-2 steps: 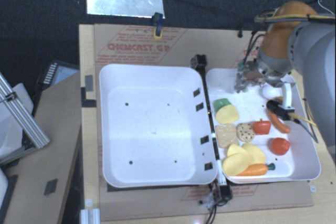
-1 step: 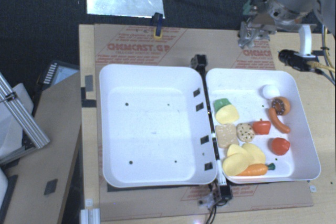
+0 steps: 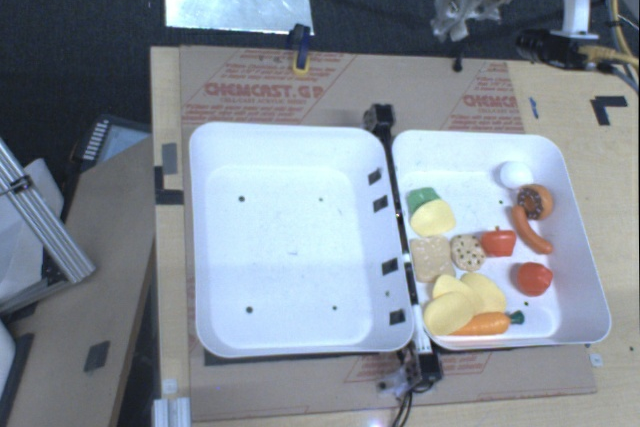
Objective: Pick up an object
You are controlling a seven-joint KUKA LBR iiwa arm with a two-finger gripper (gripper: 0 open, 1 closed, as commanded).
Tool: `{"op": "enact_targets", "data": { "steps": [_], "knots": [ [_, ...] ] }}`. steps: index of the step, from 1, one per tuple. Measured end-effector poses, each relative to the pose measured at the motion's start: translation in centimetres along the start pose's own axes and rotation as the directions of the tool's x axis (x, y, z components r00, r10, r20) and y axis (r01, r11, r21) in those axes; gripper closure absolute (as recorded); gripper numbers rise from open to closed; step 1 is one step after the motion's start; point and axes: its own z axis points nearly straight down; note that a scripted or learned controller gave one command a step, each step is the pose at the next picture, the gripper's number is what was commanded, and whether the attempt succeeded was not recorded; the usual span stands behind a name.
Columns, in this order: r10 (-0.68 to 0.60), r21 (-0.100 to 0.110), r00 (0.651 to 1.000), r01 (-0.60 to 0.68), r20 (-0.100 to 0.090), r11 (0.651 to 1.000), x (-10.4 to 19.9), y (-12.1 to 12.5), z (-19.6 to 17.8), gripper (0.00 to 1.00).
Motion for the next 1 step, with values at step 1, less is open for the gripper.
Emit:
{"op": "enact_targets", "data": {
  "steps": [1],
  "knots": [
    [0.016,0.012,1.0,-0.016,0.005,1.0,-8.28,-0.17,-0.07,1.0]
  ]
}}
